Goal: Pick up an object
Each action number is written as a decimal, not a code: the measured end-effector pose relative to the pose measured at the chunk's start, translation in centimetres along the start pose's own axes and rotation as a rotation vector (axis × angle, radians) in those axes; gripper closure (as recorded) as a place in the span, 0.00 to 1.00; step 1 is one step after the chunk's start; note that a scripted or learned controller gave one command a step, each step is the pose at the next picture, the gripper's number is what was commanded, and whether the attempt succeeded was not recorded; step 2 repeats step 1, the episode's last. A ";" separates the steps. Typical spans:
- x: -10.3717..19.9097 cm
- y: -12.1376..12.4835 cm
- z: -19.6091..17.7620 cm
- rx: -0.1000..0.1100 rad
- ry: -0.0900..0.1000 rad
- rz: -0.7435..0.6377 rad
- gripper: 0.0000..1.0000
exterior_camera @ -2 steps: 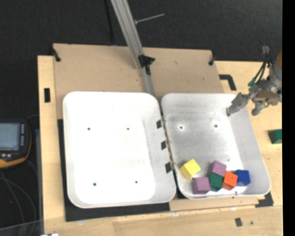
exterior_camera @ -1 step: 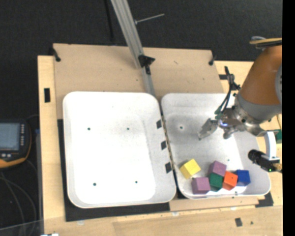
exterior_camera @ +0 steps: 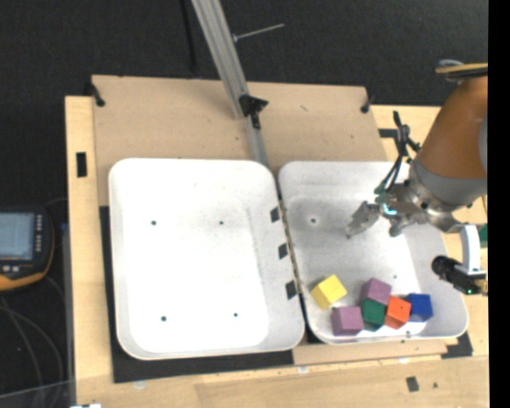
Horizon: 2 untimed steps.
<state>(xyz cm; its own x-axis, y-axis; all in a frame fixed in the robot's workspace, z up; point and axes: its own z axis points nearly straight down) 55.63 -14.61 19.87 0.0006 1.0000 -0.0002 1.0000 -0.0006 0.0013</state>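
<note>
Several small blocks lie along the near edge of the right bin: a yellow block, two purple blocks, a green block, an orange block and a blue block. My gripper hangs over the middle of this bin, beyond the blocks and apart from them. Its fingers are spread open with nothing between them. The arm's orange band comes in from the right.
The left bin sits beside the right one, with black clips along the shared rim. A slanted metal rail stands behind the bins. A handheld pendant lies off the bench's left side.
</note>
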 end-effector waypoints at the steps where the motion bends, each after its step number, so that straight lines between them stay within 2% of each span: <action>1: 0.0 0.0 0.0 0.000 0.000 0.002 0.00; 2: 0.0 0.0 0.0 0.000 0.000 0.002 0.00</action>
